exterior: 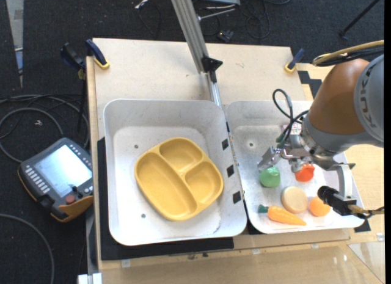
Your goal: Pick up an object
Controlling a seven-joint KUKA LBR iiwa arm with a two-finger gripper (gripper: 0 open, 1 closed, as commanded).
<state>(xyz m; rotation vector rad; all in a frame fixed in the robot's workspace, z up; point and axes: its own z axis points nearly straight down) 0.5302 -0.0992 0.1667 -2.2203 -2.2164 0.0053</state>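
My gripper (282, 158) hangs low over the middle of the right bin (244, 131), at the end of the grey and orange arm reaching in from the right. Just below it lies a green object (269, 177), and a red object (304, 172) sits partly under the wrist beside it. Closer to the front rim are a beige round piece (294, 200), an orange carrot (286, 217) and a small orange ball (319, 207). The gripper is right above the green and red objects; whether it touches either is hidden.
A yellow divided plate (178, 178) lies in the left bin (116, 154). A slanted metal pole (190, 23) crosses the bench at the back. A black cable (282, 102) loops off the wrist over the right bin's far side.
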